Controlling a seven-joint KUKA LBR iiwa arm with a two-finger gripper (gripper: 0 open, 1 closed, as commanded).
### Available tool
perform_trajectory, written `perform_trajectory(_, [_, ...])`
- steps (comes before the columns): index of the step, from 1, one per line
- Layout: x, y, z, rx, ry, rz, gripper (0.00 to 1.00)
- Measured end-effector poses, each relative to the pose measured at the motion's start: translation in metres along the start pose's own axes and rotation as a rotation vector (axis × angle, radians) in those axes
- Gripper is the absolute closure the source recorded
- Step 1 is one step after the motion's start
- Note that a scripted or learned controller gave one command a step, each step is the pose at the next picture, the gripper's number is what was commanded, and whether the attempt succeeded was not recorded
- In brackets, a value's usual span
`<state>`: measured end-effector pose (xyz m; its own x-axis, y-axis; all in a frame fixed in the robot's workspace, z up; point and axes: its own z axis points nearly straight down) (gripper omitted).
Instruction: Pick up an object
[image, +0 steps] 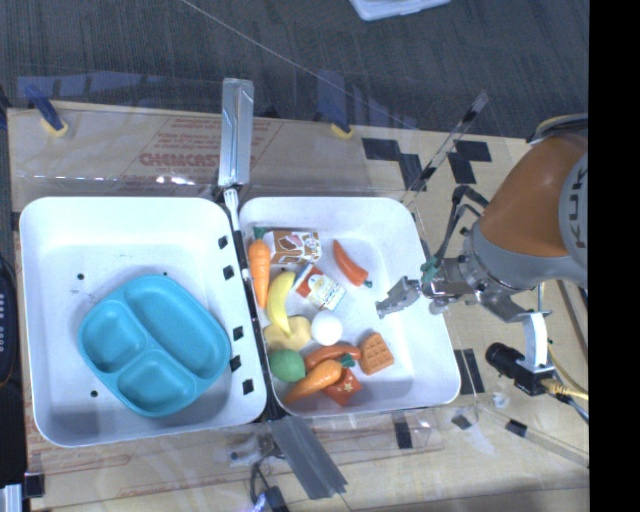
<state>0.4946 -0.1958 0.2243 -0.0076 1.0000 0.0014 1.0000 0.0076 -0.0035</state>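
Note:
The right bin (425, 250) holds several toy foods. A carrot (259, 270) lies along its left wall, beside a banana (280, 298), a brown packet (297, 244) and a small white carton (323, 291). A red sausage (350, 263) lies near the middle. Lower down are a white egg (326, 328), a waffle piece (376, 352), a green lime (287, 365) and a second carrot (318, 376). My gripper (397, 297) hangs over the right side of this bin, just right of the egg and carton and above the waffle, with nothing seen in it.
The left bin (60, 230) holds a blue divided plate (155, 343). A metal divider post (236, 130) stands at the back between the bins. The arm's orange band (535, 200) and cabling (520, 365) sit right of the right bin.

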Motion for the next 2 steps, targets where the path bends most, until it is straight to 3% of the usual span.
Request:
perform_trajectory(1, [0.003,0.006,0.132,-0.004,-0.001,-0.195,0.00])
perform_trajectory(2, [-0.014,0.033,0.084,-0.002,-0.002,-0.053,0.00])
